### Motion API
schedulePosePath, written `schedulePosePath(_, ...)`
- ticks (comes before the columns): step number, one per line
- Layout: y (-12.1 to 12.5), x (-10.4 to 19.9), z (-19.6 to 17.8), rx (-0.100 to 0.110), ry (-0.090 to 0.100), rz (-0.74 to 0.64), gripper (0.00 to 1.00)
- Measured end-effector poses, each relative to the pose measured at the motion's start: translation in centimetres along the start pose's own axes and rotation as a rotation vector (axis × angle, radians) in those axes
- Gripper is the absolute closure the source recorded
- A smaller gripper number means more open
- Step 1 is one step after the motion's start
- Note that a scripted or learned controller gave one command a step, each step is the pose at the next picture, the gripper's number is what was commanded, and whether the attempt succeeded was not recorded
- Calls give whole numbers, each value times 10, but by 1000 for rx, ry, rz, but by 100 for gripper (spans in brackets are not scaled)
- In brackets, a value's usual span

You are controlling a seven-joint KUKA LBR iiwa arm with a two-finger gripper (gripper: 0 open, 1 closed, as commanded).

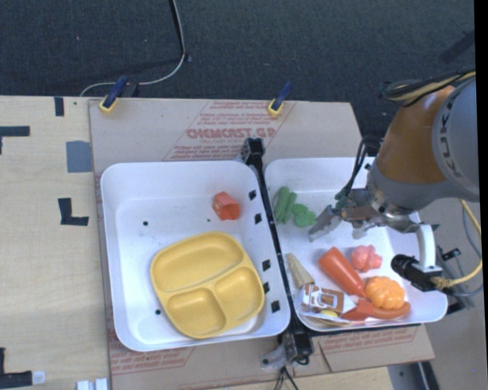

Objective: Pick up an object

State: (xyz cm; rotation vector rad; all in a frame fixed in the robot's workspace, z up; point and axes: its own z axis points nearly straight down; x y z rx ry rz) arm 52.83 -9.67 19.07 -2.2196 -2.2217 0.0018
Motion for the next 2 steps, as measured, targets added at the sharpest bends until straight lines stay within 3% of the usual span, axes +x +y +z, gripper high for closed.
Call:
schedulePosePath(1, -18, -12, 93, -10, -4, 1, 0)
schedulePosePath(2, -20, -11, 87, 0, -1, 1, 100)
